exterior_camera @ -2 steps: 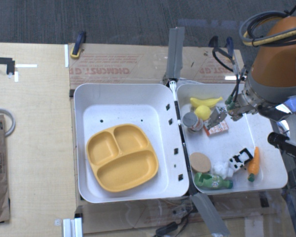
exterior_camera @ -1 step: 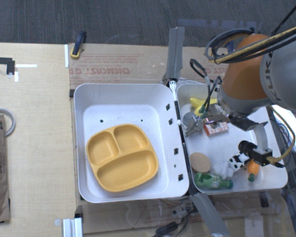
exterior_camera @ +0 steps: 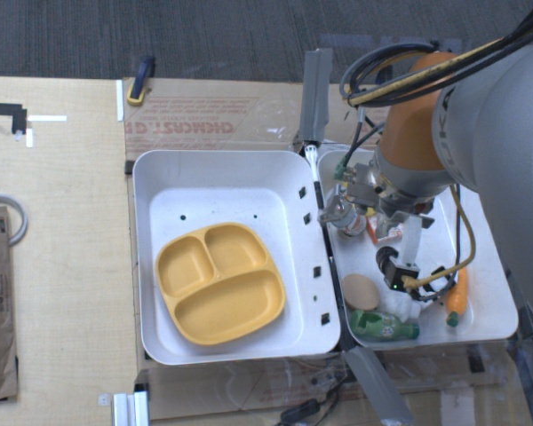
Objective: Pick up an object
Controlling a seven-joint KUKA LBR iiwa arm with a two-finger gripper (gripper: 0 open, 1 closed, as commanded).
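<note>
Two white bins are set side by side. One yellow divided plate (exterior_camera: 220, 282) is laid in the left bin (exterior_camera: 160, 174). One tan egg shape (exterior_camera: 362, 291), one green item (exterior_camera: 385, 327) and one orange carrot (exterior_camera: 457, 301) are gathered at lower right in the right bin (exterior_camera: 481, 231), below the gripper (exterior_camera: 379, 224); how far it is open cannot be told.

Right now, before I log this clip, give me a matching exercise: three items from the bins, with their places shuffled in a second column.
Items:
1. divided plate
2. carrot
3. egg-shaped thing

Places:
A. right bin, by its right wall
B. right bin, by its left wall
C. left bin

Pairs: 1-C, 2-A, 3-B.
</note>
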